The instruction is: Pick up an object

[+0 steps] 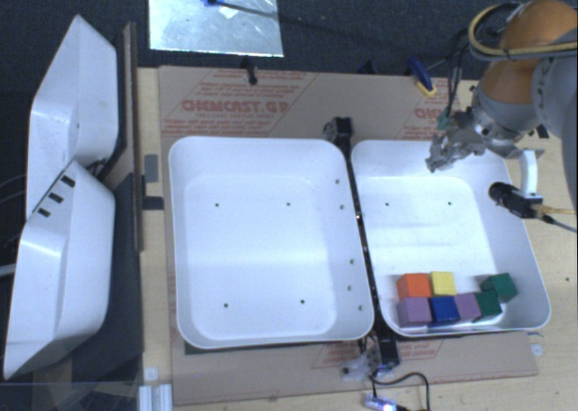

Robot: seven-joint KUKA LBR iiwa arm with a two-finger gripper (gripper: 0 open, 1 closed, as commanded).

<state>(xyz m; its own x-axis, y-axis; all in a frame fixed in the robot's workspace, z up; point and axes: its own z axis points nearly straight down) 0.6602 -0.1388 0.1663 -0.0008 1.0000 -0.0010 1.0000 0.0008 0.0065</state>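
Several small blocks lie clustered along the near edge of the right bin (506,228): an orange block (414,284), a yellow block (442,282), a purple block (414,310), a blue block (442,310), a lilac block (467,306) and green blocks (495,293). My gripper (441,158) hangs above the far edge of that bin, well away from the blocks. Nothing shows between its fingers.
The left bin (181,219) lies beside the right one, a black clamp strip (359,228) between them. Both rest on a cardboard sheet (235,104). White bin lids (68,201) lean at the far left. A shiny metal plate (215,3) lies at the back.
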